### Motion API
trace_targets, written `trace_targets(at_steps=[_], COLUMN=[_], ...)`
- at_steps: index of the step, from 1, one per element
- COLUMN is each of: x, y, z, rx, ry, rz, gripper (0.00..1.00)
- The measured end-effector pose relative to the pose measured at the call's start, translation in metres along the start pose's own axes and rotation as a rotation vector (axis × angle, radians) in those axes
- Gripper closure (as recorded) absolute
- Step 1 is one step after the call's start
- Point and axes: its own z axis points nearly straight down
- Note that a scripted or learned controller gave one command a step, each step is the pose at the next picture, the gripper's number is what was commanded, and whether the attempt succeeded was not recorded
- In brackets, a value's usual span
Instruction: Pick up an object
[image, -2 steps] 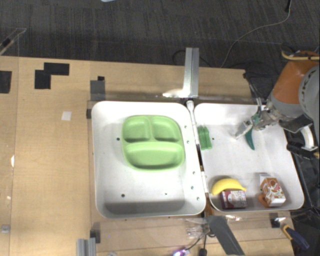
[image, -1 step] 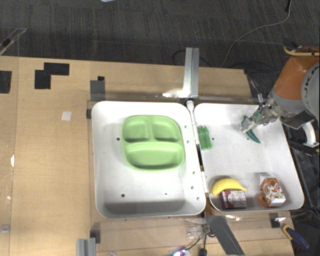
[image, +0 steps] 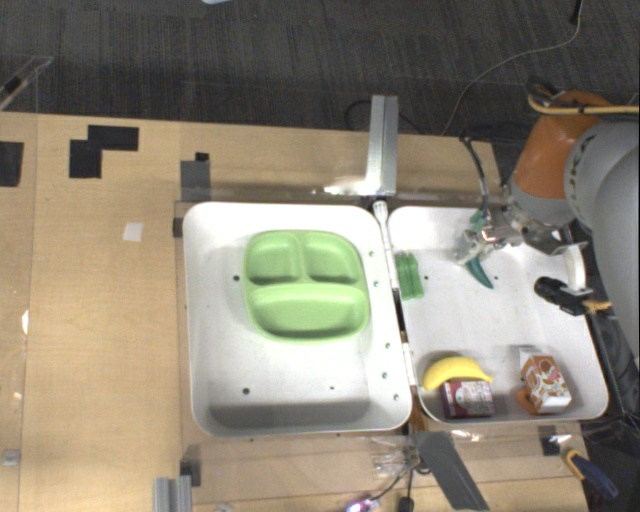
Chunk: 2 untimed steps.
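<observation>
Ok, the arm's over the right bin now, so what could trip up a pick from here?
The banana, dark can and small carton crowd the near wall of the right bin; the banana touches the can, so a grab may nudge both. The green block lies against the divider wall, leaving little room on that side. The gripper sits at the far end, away from all of them, so a descent here would likely close on nothing.

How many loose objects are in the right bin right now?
4: a green block by the left wall, and a banana, dark can and small carton along the near edge. The arm may hide others.
</observation>
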Motion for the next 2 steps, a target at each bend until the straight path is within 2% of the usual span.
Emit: trace_targets(at_steps=[1,2], x=[0.018,0.093], y=[0.013,0.009], z=[-0.102,-0.11], rx=[-0.005,-0.002], ry=[0.001,0.003], rz=[0.022,0.095], gripper=[1.0,1.0])
